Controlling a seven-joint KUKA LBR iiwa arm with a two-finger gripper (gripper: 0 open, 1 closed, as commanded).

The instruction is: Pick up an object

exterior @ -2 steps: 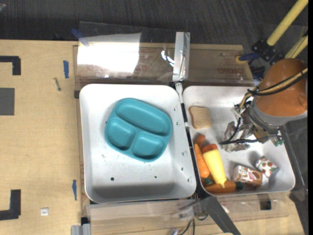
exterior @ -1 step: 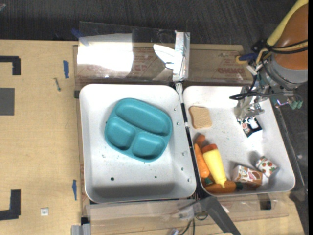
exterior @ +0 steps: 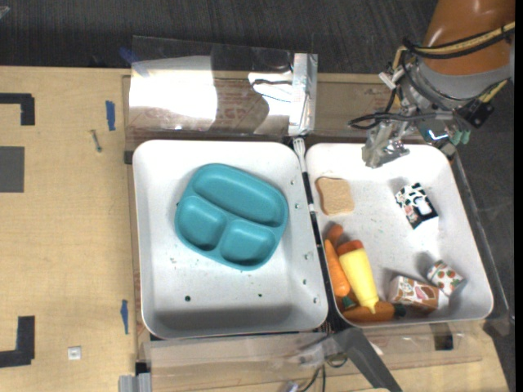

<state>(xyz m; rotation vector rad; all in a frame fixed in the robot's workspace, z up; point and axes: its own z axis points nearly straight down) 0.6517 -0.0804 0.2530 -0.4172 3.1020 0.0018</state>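
Observation:
My gripper (exterior: 382, 150) hangs over the far edge of the right bin (exterior: 470, 243), with nothing visible between its fingers. Below it in that bin lie a tan slice of toast (exterior: 334, 194), a black-and-white cow-patterned block (exterior: 415, 204), a yellow bottle-shaped toy (exterior: 359, 276), orange carrots (exterior: 337, 272), a brown patterned box (exterior: 415, 294) and a small red-spotted white box (exterior: 444, 278). The toast is the closest item, to the gripper's lower left.
The left bin (exterior: 163, 284) holds a teal three-compartment plate (exterior: 231, 214). A shiny foil-like sheet (exterior: 221, 92) lies behind the left bin. The wooden bench (exterior: 61, 219) extends to the left. Cables hang around the wrist (exterior: 425, 88).

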